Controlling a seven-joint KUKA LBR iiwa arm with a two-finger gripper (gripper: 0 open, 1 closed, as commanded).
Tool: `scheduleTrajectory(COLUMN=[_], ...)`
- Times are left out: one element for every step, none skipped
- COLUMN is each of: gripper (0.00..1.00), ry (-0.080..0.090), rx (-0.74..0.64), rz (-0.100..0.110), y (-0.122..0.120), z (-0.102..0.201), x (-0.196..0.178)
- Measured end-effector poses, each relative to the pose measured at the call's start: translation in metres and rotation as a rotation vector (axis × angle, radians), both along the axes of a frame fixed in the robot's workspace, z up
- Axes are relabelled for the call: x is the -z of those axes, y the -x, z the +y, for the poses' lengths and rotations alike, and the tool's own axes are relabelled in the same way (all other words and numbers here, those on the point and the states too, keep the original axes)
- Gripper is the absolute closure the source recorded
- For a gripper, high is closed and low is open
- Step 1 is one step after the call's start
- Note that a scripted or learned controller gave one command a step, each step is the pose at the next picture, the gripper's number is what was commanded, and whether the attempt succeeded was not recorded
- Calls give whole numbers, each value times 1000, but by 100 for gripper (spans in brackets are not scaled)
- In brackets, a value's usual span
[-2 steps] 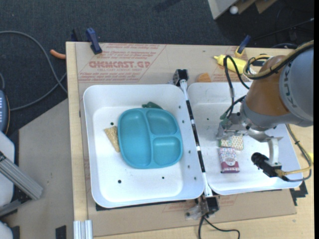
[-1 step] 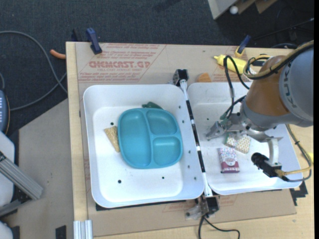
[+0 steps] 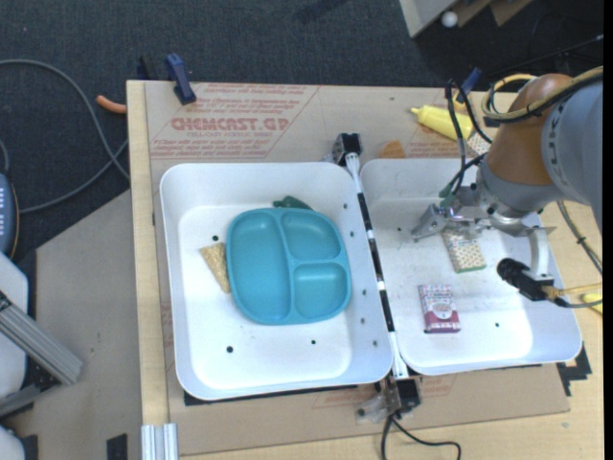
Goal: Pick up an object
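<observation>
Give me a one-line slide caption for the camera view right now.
Gripper low in the right bin by a patterned packet; blue divided tray in the left bin.

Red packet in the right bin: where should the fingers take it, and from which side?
The red packet lies flat and apart from the patterned card. Probably come straight down from above and pinch across its narrower width, on the long left and right edges.
</observation>
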State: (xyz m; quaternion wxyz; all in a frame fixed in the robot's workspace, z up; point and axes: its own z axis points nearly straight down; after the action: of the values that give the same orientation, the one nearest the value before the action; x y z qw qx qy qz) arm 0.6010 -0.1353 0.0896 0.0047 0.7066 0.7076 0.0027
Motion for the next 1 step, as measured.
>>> scheduleTrajectory(gripper=[0], ry=[2], rx=[-1], rz=[-1], y=[-50], z=[-38], x=[0])
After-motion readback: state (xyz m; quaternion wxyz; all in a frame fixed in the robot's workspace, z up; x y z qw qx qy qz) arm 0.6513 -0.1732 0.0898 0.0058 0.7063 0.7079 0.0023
